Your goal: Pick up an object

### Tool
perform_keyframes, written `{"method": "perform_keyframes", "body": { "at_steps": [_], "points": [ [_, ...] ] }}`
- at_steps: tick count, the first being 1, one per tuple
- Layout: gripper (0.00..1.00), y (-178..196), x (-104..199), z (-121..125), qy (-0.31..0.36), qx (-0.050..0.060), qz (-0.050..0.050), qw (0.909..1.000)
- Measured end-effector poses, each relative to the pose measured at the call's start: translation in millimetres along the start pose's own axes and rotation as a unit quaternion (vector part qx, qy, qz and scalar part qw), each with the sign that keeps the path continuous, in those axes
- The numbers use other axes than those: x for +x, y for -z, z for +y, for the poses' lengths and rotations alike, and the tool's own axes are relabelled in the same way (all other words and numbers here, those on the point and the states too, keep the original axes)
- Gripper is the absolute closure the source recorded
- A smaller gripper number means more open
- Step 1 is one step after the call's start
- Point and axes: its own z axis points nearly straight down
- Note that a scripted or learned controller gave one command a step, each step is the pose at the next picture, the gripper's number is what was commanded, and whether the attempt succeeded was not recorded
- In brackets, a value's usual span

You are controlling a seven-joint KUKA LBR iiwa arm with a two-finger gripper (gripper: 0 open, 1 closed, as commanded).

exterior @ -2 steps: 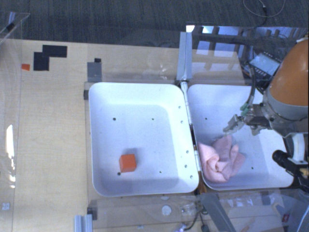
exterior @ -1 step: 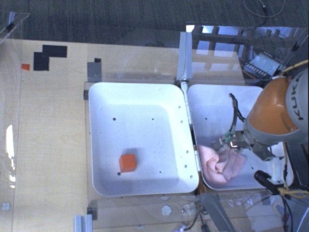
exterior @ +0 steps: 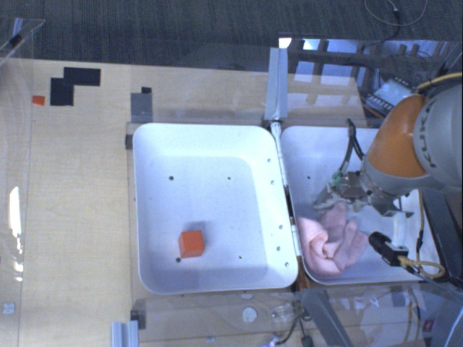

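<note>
this is a robotics lab or test cell, not a home. a pale wooden bench (exterior: 72, 215) carries two shallow white bins (exterior: 148, 194) set side by side, parted by a metal rail (exterior: 276, 85) and held by small brackets. a grey industrial arm with an orange band (exterior: 398, 143) reaches in from the right, trailing loose cables (exterior: 416, 266). black and orange marker patches (exterior: 69, 85) sit on the benchtop, and dark carpet (exterior: 181, 13) lies beyond.

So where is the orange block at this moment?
The orange block lies in the left bin, near its front-left corner, far from the end effector over the right bin.
</note>
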Motion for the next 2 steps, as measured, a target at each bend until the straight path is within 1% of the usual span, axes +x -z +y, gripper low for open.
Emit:
{"method": "perform_keyframes", "body": {
  "at_steps": [1, 2],
  "points": [
    [0.00, 1, -41, -55, 0.011, -0.001, -0.002, 0.9999],
    [0.00, 1, -15, -37, 0.017, -0.002, -0.001, 0.9998]
  ]
}}
